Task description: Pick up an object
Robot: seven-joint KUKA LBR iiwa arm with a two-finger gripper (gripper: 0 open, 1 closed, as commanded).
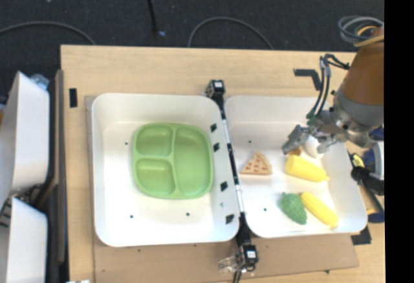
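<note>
In the right bin (272,110) lie a pizza-slice toy (257,165), a yellow block-like toy (306,169), a green leafy toy (294,207) and a yellow corn toy (320,210). My gripper (304,144) hangs at the right side of this bin, just above the upper left end of the yellow block-like toy. Nothing shows between its fingers. The arm with its orange band (363,74) comes in from the right.
The left bin (110,120) holds a green divided plate (173,160). A black clip divider (226,165) runs between the two bins. Cables and a hose (321,90) hang beside the wrist. White boxes (26,139) stand at the bench's far left.
</note>
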